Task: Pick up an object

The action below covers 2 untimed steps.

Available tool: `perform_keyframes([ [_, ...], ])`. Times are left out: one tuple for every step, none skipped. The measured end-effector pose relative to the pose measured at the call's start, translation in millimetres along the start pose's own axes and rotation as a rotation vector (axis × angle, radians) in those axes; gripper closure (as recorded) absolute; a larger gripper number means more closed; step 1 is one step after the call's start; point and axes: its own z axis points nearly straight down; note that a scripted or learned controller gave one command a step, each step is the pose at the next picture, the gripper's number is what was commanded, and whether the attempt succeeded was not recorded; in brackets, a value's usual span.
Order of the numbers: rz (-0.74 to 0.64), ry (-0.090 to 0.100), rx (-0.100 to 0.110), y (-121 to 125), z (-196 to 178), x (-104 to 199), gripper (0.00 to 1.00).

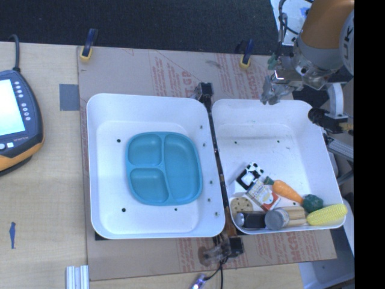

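Left bin [102, 161] holds a blue tray [163, 167]; right bin [283, 125], toys [283, 203].

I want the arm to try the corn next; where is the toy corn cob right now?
The corn cob lies in the right bin's near right corner, against the rim, just below the carrot and its green top.

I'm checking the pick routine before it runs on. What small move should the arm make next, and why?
Probably carry the gripper toward the near corner of the right bin. It hangs over the bin's far rim, while the carrot, corn cob and other items crowd that near corner, so nothing lies under it.
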Motion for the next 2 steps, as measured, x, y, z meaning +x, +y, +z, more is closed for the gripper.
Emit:
perform_keyframes([
  [0.013, 0.001, 0.002, 0, 51, 69, 1.00],
  [0.016, 0.001, -0.001, 0, 29, 27, 1.00],
])
